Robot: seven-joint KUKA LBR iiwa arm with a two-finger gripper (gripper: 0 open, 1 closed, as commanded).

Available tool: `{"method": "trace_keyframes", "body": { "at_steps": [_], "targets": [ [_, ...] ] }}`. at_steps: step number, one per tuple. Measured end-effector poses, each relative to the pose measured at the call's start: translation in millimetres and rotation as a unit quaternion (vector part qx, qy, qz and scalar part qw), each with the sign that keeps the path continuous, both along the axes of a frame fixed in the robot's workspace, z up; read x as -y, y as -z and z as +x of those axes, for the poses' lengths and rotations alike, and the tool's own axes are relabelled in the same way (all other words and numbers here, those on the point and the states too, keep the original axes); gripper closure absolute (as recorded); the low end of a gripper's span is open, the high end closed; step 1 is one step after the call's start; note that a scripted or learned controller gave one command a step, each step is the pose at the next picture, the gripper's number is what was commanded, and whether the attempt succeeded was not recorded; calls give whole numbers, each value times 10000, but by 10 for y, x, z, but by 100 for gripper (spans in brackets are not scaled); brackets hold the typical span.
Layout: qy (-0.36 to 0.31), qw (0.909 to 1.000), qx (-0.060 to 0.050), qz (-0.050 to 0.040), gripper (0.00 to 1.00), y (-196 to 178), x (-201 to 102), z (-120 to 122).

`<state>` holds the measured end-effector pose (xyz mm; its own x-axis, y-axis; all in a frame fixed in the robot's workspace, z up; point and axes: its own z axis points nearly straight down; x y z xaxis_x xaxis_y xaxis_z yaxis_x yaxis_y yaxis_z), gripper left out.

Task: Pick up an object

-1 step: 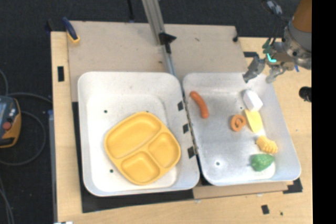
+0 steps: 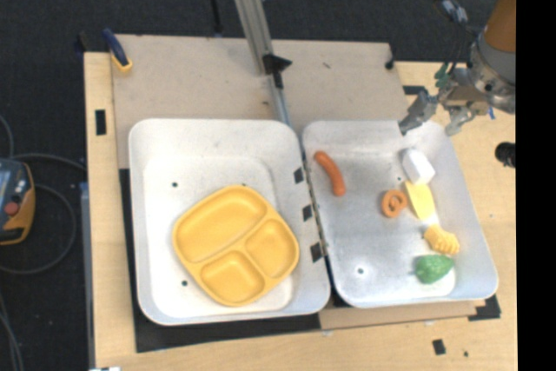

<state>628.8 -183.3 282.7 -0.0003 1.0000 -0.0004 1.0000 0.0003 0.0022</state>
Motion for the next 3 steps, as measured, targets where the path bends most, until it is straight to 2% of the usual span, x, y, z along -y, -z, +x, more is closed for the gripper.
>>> {"method": "trace_keyframes", "body": {
  "at_steps": [1, 2, 3],
  "targets": [
    [-15, 10000, -24, -4, 0, 549, -74, 46],
    [-1, 10000, -15, -9, 0, 999, -16, 109],
    [-11, 10000, -25, -6, 0, 1615, -11, 157]
  ]
}}
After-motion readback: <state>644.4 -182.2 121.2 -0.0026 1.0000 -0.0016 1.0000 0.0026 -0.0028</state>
